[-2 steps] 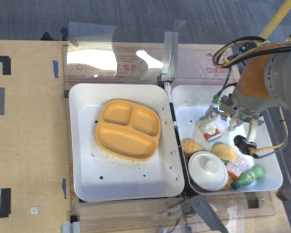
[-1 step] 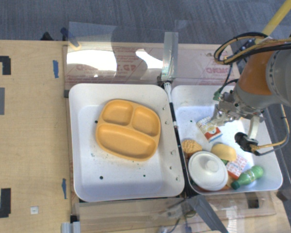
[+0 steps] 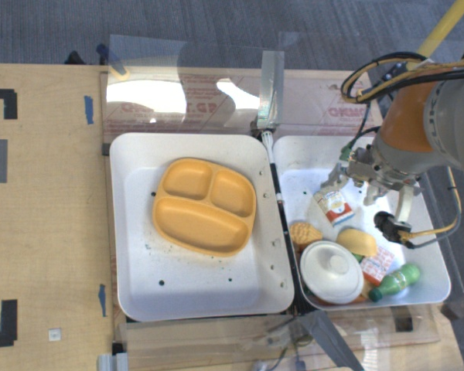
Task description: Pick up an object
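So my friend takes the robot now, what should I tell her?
Gripper: up over the right bin; fingers can't be made out, nothing seen held.
Right bin things: small packet just left of the gripper, white bowl, yellow lemon-like thing, brown bread-like thing, green bottle, red-and-white packet.
Left bin: orange divided plate.
Done: nothing picked up.
Left: grab one thing and lift it.

Glossy white plastic bins (image 3: 131, 284); matt orange plastic divided tray (image 3: 205, 205); wood bench (image 3: 42, 230).
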